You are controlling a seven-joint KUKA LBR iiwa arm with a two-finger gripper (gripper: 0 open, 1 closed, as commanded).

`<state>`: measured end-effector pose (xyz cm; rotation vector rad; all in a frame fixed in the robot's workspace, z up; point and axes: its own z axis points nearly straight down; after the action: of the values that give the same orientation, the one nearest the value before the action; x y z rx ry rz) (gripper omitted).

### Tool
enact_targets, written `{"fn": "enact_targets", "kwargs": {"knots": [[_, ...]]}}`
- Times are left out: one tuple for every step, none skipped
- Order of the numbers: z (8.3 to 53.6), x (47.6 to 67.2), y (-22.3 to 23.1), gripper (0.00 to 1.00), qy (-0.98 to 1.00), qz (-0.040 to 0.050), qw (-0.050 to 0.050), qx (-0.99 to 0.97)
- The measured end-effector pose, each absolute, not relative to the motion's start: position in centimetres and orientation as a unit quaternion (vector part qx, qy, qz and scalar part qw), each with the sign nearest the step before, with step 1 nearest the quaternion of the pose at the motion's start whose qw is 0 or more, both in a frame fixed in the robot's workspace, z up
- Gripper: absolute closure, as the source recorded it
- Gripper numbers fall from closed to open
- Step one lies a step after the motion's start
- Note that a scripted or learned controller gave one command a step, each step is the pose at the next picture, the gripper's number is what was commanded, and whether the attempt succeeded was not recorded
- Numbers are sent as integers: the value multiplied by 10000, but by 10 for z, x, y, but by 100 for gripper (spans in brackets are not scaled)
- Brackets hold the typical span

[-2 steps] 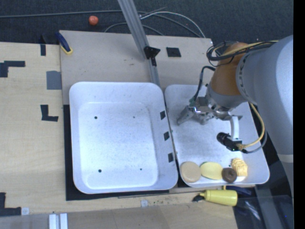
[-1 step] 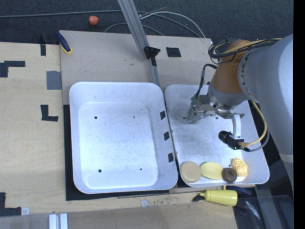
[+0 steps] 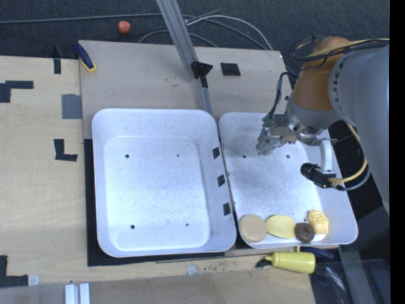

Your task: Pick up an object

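My gripper [image 3: 266, 145] hangs over the upper middle of the right bin [image 3: 253, 170], pointing down and left, with nothing visible between its fingers. Along the bin's near edge lie a tan round disc [image 3: 252, 228], a pale yellow oval piece [image 3: 280, 226], a small dark brown round object [image 3: 304, 232] and a yellow ridged piece [image 3: 318, 221]. These objects sit well below the gripper in the view, apart from it.
The left bin [image 3: 155, 182] lies beside the right one. A yellow-handled tool [image 3: 292, 261] rests on the bench just in front of the right bin. A slanted metal pole [image 3: 183, 43] rises behind the bins. A black cable connector [image 3: 316, 173] hangs off the wrist.
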<state>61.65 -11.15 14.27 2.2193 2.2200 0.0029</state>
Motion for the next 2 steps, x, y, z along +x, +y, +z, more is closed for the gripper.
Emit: {"fn": "enact_targets", "kwargs": {"knots": [[187, 617, -105, 100, 7074, 11, 12, 7068], [250, 617, -104, 100, 7073, 16, 18, 7069]]}}
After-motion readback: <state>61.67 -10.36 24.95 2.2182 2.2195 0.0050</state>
